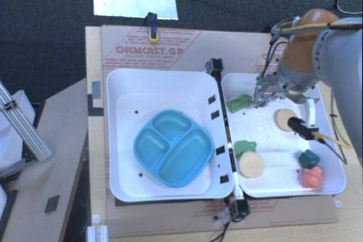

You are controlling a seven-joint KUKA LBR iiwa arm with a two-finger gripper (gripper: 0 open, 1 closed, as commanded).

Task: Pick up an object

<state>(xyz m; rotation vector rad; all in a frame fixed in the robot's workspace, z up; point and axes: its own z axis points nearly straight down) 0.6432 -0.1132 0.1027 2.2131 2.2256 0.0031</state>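
Now claw (pixel 260 100) hangs low in rt bin (pixel 334 175) beside green piece (pixel 239 103); grip state prob. unreadable.

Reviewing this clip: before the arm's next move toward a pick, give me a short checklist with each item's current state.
1. Hand is over the right bin: ok, near its far-left part.
2. A candidate lies close to the hand: ok, the green piece sits just left of it.
3. Object already held: cannot tell, the fingertips are too small and blurred.
4. Other objects stand apart from the green piece: ok, the tan disc, second green piece and pink piece lie nearer the camera.
5. Blue divided plate is out of the way: ok, it rests in the left bin.
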